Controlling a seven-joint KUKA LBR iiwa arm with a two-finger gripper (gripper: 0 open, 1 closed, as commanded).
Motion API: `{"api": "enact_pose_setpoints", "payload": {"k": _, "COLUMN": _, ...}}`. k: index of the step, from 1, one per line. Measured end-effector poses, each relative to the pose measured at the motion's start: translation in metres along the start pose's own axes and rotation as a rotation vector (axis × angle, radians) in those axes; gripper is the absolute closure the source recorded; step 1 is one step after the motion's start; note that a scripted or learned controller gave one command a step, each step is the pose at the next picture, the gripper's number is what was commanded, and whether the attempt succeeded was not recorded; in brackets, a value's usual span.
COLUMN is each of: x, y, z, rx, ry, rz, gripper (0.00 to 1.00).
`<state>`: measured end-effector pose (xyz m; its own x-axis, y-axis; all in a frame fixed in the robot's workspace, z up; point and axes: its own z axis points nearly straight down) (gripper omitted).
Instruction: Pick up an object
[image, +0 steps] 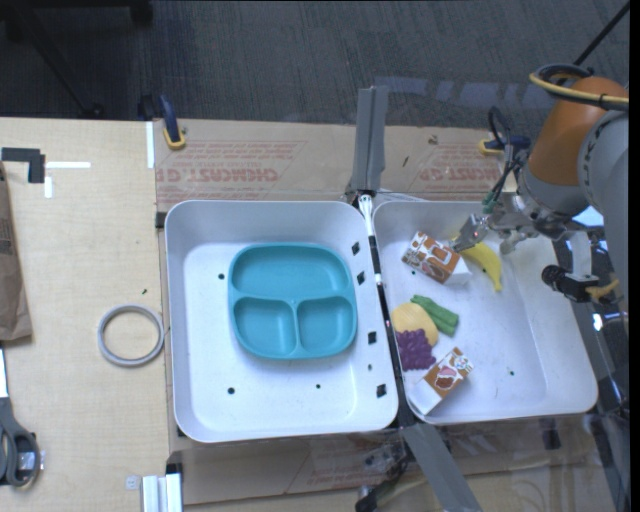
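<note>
The right bin (530, 340) holds several small items. A yellow banana (488, 264) lies near its back, beside a brown-and-white carton (432, 258). A green vegetable (437, 312), a yellow piece (411, 319), purple grapes (415, 347) and a second carton (447, 372) lie along the bin's left side. My gripper (485, 237) hangs low over the banana's upper end, at the back of the right bin. Nothing is seen lifted off the bin floor.
The left bin (200, 380) holds a teal divided plate (294, 301). A grey divider post (368, 140) stands between the bins at the back. On the bench to the left lie a tape ring (131, 334) and scissors (15, 455).
</note>
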<state>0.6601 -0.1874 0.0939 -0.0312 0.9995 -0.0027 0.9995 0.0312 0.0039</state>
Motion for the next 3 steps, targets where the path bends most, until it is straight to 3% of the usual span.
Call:
{"api": "enact_pose_setpoints", "payload": {"k": 1, "x": 0.013, "y": -0.032, "z": 0.002, "rx": 0.003, "ry": 0.002, "rz": -0.105, "gripper": 0.00}}
{"api": "enact_pose_setpoints", "payload": {"k": 2, "x": 0.043, "y": -0.054, "z": -0.100, "rx": 0.005, "ry": 0.001, "rz": 0.039, "gripper": 0.00}}
{"api": "enact_pose_setpoints", "payload": {"k": 3, "x": 0.023, "y": 0.000, "z": 0.001, "rx": 0.002, "ry": 0.000, "rz": 0.020, "gripper": 0.00}}
